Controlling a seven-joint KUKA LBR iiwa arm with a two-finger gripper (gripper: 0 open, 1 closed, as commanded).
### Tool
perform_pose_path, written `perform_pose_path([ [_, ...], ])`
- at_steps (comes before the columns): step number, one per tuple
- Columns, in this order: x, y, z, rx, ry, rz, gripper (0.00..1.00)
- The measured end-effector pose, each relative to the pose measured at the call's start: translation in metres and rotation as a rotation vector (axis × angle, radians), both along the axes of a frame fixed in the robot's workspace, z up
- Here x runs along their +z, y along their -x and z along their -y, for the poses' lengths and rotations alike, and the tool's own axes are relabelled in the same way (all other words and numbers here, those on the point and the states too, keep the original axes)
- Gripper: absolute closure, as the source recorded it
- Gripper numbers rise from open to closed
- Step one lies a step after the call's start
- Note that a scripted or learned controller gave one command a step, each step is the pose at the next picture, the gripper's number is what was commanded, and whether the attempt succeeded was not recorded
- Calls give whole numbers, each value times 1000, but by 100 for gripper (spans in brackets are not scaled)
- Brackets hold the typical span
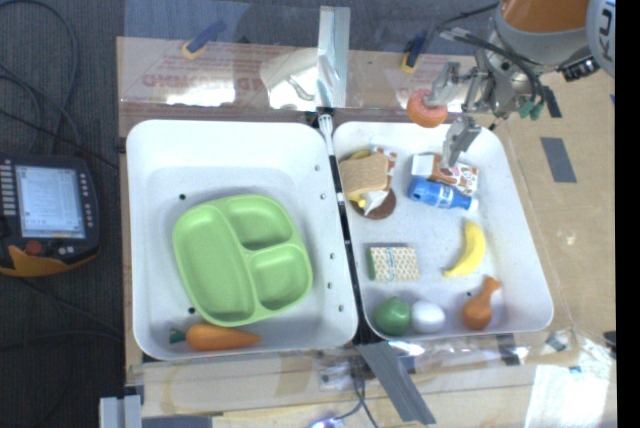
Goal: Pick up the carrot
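Camera view: end effector (458, 138) above right bin (520, 216).

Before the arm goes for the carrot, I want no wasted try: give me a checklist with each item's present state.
1. Carrot in view, lying at the left bin's near wall: ok.
2. Carrot free of the green plate, beside its near edge: ok.
3. Gripper over the carrot: not ok; it hangs above the right bin's far end, near the blue and white carton.
4. Gripper carrying nothing: cannot tell.
5. Room around the carrot for a grasp: cannot tell; the wall is close.
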State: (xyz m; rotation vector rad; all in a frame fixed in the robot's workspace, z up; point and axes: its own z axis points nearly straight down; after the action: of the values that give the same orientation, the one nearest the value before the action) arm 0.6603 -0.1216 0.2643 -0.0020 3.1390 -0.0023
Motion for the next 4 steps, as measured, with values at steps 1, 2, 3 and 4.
perform_pose_path([
  [1,-20,-8,37,-18,0,-1,0],
  [2,-121,93,33,-49,-2,-9,0],
  [3,-131,72,27,-227,3,28,0],
  [4,-164,27,-15,-245,7,25,0],
])
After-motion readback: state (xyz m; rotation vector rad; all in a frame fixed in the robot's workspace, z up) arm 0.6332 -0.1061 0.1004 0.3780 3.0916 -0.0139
